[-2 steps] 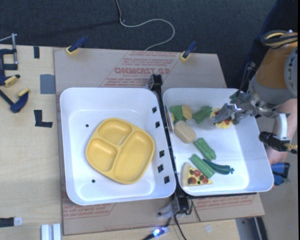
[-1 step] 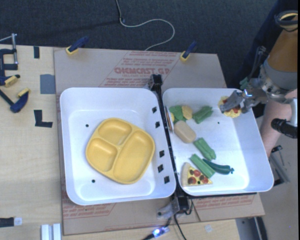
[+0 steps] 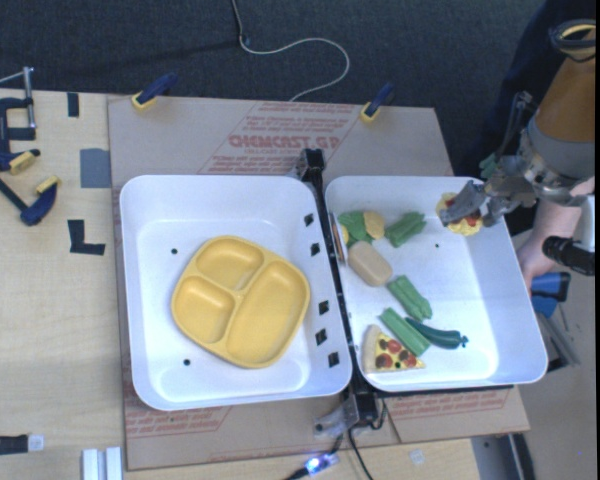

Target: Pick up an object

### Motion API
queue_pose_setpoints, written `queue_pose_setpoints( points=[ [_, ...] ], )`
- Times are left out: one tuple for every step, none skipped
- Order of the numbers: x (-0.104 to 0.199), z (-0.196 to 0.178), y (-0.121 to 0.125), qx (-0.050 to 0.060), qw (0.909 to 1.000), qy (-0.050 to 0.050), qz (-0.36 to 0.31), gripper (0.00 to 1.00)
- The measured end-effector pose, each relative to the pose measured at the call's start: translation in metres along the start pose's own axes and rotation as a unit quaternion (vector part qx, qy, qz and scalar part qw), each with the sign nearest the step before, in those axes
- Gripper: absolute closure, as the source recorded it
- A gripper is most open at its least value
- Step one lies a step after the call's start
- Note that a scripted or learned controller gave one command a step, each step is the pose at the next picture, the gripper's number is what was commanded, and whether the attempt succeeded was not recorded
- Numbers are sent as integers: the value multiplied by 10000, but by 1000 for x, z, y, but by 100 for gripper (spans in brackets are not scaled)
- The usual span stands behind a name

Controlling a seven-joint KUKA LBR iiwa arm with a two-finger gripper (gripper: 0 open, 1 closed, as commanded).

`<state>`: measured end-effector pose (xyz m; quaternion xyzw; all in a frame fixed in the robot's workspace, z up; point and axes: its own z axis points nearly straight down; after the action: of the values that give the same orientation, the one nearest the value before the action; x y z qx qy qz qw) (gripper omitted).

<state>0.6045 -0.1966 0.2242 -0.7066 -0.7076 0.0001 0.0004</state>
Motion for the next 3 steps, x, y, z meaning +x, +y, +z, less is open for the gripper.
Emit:
queue_pose_setpoints(
  points=[
    [61, 5, 4, 5, 10000, 5, -25, 100],
    [110, 12, 2, 12, 10000, 4, -22, 100],
    [159, -1, -10, 7, 10000, 8, -26, 100]
  ],
)
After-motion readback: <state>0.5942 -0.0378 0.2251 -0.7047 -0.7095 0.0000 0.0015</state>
